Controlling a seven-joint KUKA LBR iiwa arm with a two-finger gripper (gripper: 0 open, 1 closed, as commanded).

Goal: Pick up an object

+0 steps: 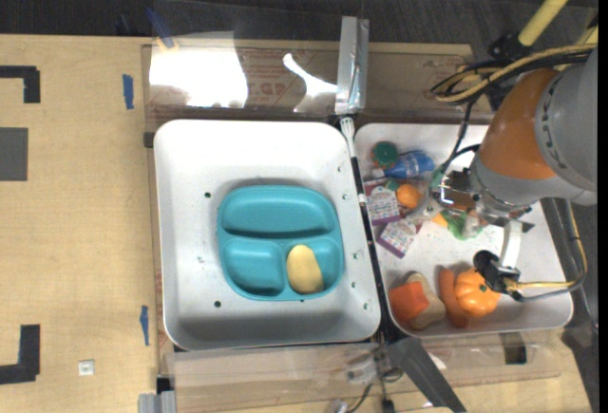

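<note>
A: Gripper [454, 212] sits low in the right bin [546, 254]; I cannot tell how its jaws stand or whether it has anything.

B: Nearest target?

A: Small orange ball [408, 196], at its nine o'clock. Probably light, rigid, slippery; pinch across the middle.

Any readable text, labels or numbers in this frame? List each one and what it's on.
None can be read.
Packets at the left of the right bin: print on them, too small and blurred to read.
Clear panel behind the left bin: faint marks lost in glare.
</note>
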